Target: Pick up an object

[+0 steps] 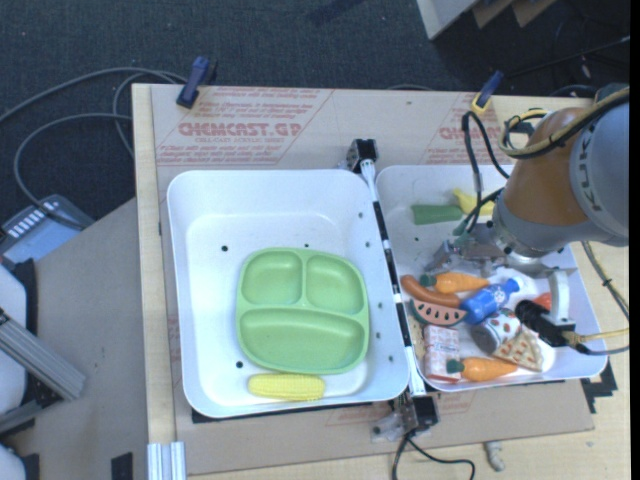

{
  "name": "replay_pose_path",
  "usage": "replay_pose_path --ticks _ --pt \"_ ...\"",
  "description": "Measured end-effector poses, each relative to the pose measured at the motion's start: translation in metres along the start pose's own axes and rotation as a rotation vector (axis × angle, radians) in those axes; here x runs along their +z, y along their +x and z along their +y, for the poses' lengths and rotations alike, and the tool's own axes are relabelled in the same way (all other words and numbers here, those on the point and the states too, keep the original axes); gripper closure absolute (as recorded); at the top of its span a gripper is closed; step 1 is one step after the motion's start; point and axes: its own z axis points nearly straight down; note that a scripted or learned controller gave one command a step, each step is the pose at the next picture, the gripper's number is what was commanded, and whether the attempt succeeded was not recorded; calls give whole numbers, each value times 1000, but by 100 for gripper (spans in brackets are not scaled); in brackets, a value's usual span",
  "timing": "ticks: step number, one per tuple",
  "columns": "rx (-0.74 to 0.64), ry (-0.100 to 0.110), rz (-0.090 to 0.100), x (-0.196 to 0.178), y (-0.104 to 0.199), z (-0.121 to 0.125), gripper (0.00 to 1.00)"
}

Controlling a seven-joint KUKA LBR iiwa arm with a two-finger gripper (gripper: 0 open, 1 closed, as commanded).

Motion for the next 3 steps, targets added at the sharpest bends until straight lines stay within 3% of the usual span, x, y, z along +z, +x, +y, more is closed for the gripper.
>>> replay_pose_path --ticks 1,2,3 --pt "-1 0 1 0 14 -19 0" --pt "2 16 3 1 2 102 0" --pt "1 14 2 -11 2 103 100"
